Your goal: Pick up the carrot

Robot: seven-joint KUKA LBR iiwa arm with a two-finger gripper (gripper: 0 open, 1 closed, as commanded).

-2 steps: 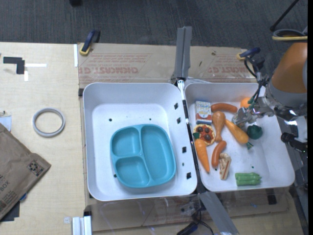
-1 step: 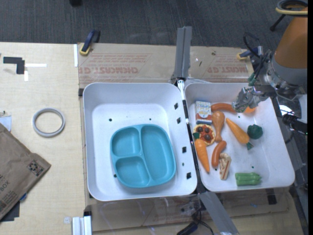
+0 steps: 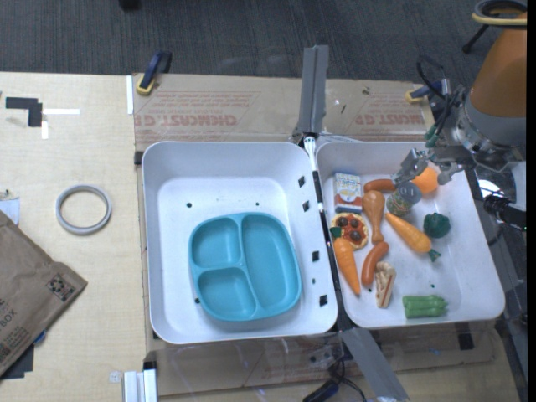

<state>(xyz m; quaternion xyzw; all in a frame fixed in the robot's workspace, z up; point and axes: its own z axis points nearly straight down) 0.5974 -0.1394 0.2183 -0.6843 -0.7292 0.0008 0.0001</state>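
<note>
An orange carrot (image 3: 409,232) with a small green top lies slantwise in the right bin (image 3: 477,266), just right of its middle. A second long orange piece (image 3: 347,265) lies near that bin's left wall. My gripper (image 3: 408,187) hangs over the upper middle of the right bin, just above the carrot's upper end and beside a small orange ball (image 3: 426,181). The arm (image 3: 501,74) reaches in from the upper right. Nothing can be seen held.
The right bin also holds a pizza slice (image 3: 351,229), a white carton (image 3: 347,191), sausages (image 3: 373,262), a dark green vegetable (image 3: 436,224) and a green pepper (image 3: 424,306). The left bin (image 3: 167,224) holds a blue divided plate (image 3: 244,265). A tape ring (image 3: 84,208) lies on the bench.
</note>
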